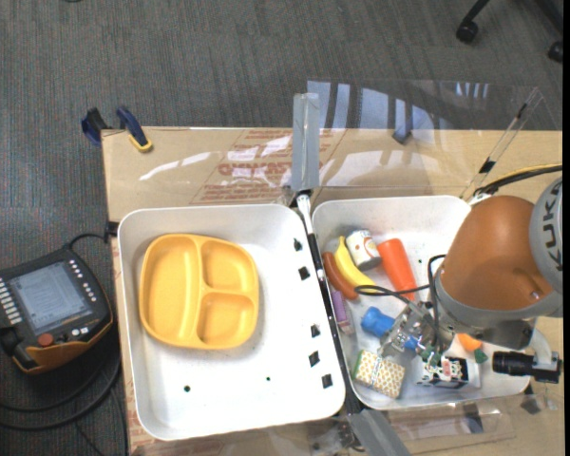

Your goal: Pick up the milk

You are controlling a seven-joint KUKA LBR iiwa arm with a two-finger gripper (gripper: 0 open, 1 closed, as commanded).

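Gripper (420, 338) was low in the right bin (427, 207), near that bin's front edge, among the clutter; finger spacing couldn't be told, too much wiring and metal in the way. Milk (446, 370), a small white carton with dark print, lay just beside the gripper toward the front right corner, not visibly between the fingers. Blue piece (377, 322) sat at the gripper's left, checkered waffle-like item (381, 373) near the front edge. Further back: orange carrot-like piece (397, 264), banana (342, 272), small white-and-brown item (362, 247), possibly a cup. Purple strip (338, 304) lay along the bin's left wall. Orange band of the arm (489, 255) covered the bin's right side. Left bin (218, 218) held a yellow divided plate (199, 291) near its left wall
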